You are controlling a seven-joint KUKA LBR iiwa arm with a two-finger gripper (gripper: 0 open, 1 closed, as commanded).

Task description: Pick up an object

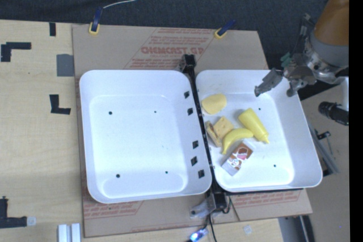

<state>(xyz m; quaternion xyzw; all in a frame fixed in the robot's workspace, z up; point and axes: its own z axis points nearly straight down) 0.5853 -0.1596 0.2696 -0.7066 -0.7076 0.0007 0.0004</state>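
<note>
The right bin (295, 167) holds a small cluster of toy food. A pale yellow round piece (214, 103) lies near the divider. Below it sit a tan cracker-like piece (218, 129), a yellow banana (235, 138) and a yellow cone-shaped piece (254, 124). A small white packet with a red and brown label (237, 159) lies at the front of the cluster. My gripper (279, 85) hangs over the bin's far right corner, above and to the right of the objects. Its two fingers are spread apart and nothing is between them.
The left bin (91, 122) lies beside the right one, joined by a black clipped divider (194, 122). Both rest on a cardboard sheet (170, 45) on the wooden bench. The arm's orange band (334, 14) is at the right edge.
</note>
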